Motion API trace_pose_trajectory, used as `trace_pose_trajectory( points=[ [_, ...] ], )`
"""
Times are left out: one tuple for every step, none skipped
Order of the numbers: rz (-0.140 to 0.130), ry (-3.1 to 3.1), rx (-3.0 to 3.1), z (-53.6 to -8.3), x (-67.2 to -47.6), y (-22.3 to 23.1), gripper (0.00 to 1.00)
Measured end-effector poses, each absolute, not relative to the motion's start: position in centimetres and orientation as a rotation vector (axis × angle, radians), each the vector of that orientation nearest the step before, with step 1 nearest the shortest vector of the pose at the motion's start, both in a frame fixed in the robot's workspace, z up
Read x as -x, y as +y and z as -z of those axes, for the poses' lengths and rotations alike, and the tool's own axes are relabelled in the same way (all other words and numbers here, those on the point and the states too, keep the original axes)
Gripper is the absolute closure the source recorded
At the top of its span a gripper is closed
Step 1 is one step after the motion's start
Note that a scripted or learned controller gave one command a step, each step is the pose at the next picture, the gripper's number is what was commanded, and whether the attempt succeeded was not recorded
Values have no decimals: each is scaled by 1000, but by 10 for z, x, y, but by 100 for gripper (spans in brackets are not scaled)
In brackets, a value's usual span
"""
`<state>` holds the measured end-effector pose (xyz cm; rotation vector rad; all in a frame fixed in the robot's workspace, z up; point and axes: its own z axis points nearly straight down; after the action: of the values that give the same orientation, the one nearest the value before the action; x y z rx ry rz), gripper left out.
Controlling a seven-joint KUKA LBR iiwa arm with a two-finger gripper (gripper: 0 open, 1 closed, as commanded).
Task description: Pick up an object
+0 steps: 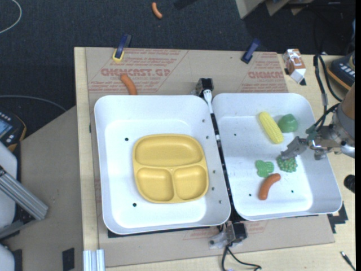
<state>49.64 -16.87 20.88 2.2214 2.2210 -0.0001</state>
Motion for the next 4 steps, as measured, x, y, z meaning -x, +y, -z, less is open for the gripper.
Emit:
trace_pose_trajectory(
  points=[
    [4,2226,-2227,-164,-494,-174,0],
    [5,2225,-2228,-110,-485,-180,0],
    [2,2224,-2225,-83,-484,-179,0],
    [-1,2219,-2223,-95,-485,-179,100]
  ],
)
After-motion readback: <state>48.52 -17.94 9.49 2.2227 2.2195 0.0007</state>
